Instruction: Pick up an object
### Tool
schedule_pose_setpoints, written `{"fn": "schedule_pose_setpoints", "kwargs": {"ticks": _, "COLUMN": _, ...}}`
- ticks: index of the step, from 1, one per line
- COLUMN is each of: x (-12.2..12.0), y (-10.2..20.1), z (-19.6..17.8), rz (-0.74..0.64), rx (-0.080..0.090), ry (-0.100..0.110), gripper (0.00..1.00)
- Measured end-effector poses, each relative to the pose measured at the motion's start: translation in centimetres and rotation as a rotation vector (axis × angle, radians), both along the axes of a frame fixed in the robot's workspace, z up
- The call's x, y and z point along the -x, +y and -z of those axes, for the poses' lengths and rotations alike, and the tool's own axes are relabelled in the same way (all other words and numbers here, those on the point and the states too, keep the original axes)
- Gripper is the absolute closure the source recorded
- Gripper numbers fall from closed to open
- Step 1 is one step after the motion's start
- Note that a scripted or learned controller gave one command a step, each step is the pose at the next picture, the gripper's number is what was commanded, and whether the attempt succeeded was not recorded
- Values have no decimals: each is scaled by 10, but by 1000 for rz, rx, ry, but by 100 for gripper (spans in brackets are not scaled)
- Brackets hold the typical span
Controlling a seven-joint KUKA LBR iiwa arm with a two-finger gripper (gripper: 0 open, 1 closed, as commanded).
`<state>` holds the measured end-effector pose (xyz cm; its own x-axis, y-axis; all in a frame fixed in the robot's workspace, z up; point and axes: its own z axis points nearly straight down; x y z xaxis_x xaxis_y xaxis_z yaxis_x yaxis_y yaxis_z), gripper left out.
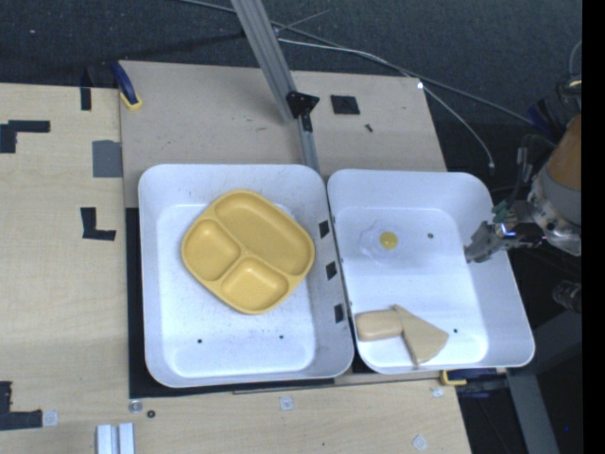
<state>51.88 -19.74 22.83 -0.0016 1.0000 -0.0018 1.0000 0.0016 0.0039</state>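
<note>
The gripper, its opening impossible to judge, hovers at the right bin's far rim, with the tan wedge lying below-left of the jaws, long axis diagonal.

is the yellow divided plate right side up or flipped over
Right side up. The yellow divided plate lies flat in the left bin, and its three hollow compartments face the camera, with the raised dividers visible between them.

No text, label, brand, number or sign can be read anywhere: the black tape marks on the tabletop carry no lettering.
</note>
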Motion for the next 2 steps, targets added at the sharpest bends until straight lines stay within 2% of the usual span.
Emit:
{"fn": "schedule_pose_setpoints", "kwargs": {"ticks": 1, "x": -17, "y": 54, "z": 11, "rz": -5, "rx": -3, "ry": 5, "gripper": 100}}
{"fn": "schedule_pose_setpoints", "kwargs": {"ticks": 2, "x": -30, "y": 102, "z": 2, "rz": -5, "rx": -3, "ry": 5, "gripper": 100}}
